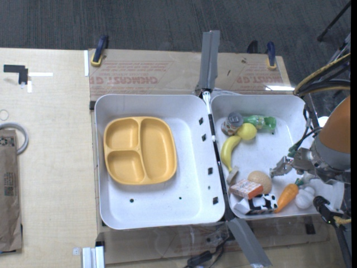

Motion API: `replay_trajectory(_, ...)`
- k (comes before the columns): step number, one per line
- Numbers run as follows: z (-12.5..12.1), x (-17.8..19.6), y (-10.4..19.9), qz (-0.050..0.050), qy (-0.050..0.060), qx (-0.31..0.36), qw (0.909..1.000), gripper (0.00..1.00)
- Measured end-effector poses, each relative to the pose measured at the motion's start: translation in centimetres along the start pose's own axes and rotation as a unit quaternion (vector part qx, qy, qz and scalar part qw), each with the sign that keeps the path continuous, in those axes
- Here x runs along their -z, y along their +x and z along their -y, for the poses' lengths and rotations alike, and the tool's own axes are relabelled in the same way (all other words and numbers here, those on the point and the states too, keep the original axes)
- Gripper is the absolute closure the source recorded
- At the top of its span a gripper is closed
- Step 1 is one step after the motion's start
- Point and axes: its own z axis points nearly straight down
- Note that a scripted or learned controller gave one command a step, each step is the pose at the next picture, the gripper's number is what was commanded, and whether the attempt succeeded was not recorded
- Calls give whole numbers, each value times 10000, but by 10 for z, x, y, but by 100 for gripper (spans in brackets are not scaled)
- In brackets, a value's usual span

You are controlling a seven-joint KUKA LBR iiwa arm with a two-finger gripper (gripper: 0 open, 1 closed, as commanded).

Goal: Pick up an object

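The right bin holds several objects: a banana, a yellow lemon, a green toy, a grey round piece, a tan bun, a red-and-white box, a black-and-white toy, a carrot and a white garlic-like piece. My gripper hangs low over the right side of this bin. It is just right of the bun and above the carrot, with nothing visibly held.
The left bin bears a yellow three-part plate. A grey divider bar runs between the bins. Cardboard lies behind them, blue clamps hold it, and cables loop at the right.
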Motion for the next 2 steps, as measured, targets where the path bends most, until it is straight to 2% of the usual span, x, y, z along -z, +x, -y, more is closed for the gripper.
replay_trajectory(1,12,-1,3,1,7,-1387,9903,0)
replay_trajectory(2,12,8,3,4,10,-1392,9903,100)
